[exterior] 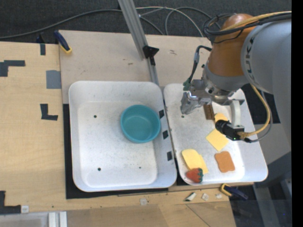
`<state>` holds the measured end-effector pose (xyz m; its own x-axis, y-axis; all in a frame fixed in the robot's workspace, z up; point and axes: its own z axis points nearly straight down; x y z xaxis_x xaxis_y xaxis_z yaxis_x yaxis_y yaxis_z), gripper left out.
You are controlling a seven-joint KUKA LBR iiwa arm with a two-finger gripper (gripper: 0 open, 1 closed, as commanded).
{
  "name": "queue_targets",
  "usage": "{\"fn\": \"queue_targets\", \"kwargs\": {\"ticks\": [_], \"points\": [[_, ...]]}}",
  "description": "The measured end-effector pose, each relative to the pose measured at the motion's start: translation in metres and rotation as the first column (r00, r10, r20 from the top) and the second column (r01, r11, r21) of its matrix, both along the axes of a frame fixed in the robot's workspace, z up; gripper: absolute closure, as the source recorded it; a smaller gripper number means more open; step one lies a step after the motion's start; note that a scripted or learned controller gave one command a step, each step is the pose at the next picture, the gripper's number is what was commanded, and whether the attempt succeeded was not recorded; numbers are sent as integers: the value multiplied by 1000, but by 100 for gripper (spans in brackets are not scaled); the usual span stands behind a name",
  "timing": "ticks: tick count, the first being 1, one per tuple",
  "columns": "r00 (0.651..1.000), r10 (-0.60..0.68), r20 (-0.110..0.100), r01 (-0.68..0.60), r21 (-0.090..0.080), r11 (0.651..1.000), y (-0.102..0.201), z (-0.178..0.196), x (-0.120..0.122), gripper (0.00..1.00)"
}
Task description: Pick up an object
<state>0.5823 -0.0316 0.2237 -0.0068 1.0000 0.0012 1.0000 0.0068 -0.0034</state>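
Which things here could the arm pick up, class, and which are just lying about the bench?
Could be picked up:
teal bowl
yellow slice
yellow wedge
orange piece
strawberry
brown piece

Just lying about:
blue-and-yellow clamp
grey tape patches
cables
metal pole

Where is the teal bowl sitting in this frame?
The teal bowl sits in the left bin, right of its centre and near the wall shared with the right bin, away from the gripper.
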Motion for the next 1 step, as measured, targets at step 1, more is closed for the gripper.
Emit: {"fn": "queue_targets", "kwargs": {"ticks": [1], "points": [[1000,1,3,-1,1,1000,53,11,-6,100]]}}
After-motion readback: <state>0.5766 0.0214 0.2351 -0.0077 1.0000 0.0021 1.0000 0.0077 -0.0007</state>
